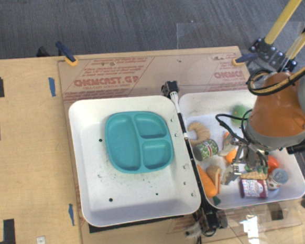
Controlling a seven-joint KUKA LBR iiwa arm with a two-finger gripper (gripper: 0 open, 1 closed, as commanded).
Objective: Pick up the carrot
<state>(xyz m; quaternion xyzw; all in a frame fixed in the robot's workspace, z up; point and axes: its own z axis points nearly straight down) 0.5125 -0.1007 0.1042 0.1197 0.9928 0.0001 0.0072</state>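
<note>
While the grey arm (278, 115) with its orange band reached in from the right, its gripper (243, 161) hung low over the middle of the right bin (299, 186), among the cluttered items there. The clutter of metal and cable at its tip made it impossible to tell how the hand was set, or whether anything sat in it.

The carrot (207, 180) lay along the right bin's left wall, a long orange piece running from near the bin's middle toward the front edge, with a green tip at its lower end. It was left of the gripper and apart from it, with a small tan item (214, 173) between them, just beside the carrot.

Above the carrot a small green-labelled can (206, 149) lay on its side, and a curved tan croissant-like piece (198, 130) sat above that, near the bin divider. A jar with a purple label (254, 187) lay on its side toward the front of the bin, just below the gripper. A small orange piece (229, 153) showed just left of the gripper, a green object (240, 112) lay near the far wall, partly behind the arm, and a red-orange item (273, 162) sat at the gripper's right.

The left bin (95, 192) held a teal divided plate (139, 141), lying flat in its upper middle.
</note>
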